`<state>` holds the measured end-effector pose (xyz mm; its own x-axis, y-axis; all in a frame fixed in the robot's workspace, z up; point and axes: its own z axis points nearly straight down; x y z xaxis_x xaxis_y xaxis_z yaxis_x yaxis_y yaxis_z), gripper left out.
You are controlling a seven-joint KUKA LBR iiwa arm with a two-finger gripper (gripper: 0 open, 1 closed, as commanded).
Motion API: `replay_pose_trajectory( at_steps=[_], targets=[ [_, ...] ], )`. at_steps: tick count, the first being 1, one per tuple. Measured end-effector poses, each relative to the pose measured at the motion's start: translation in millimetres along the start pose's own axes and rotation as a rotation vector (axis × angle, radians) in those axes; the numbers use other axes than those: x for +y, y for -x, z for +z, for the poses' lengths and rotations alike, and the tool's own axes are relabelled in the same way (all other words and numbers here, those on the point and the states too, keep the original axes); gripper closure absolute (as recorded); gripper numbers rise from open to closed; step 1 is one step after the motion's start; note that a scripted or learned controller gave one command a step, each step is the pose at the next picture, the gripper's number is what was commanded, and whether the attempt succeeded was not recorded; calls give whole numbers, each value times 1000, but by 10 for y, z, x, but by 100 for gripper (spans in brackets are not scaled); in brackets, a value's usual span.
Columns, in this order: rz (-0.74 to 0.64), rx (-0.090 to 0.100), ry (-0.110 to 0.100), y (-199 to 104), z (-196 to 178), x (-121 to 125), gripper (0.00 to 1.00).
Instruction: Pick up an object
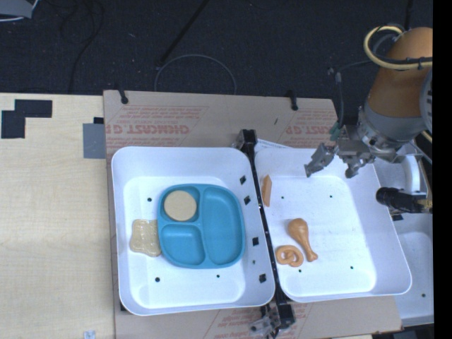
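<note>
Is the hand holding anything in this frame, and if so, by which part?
Nothing is held. The hand hovers open above the right bin's far edge, apart from the drumstick, the pretzel and the orange stick.

Two shallow white bins sit side by side, the left bin [116,189] and the right bin [353,217], their inner rims meeting along a black strip [256,203] that runs front to back. Under both lies a cardboard sheet [183,122], its red lettering upside down from here, with a small black clip [123,96] at its far left corner and another [292,101] further right. To the left there's pale wooden bench top [49,224], carrying a black stepped mark [25,115] and a grey square [92,140] just beside the cardboard. Beyond it all, dark floor [212,34] with a thin cable loop [194,73] lying on it.
</note>
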<state>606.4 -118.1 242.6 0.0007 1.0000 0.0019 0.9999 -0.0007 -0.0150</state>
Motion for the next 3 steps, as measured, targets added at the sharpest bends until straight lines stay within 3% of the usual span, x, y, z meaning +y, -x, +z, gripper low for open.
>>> replay_pose_trajectory(
  at_steps=[1, 3],
  targets=[
    [-2, -1, 12, 1, -76, 20, 0],
    [-2, -1, 8, -66, 919, 110, 0]
  ],
)
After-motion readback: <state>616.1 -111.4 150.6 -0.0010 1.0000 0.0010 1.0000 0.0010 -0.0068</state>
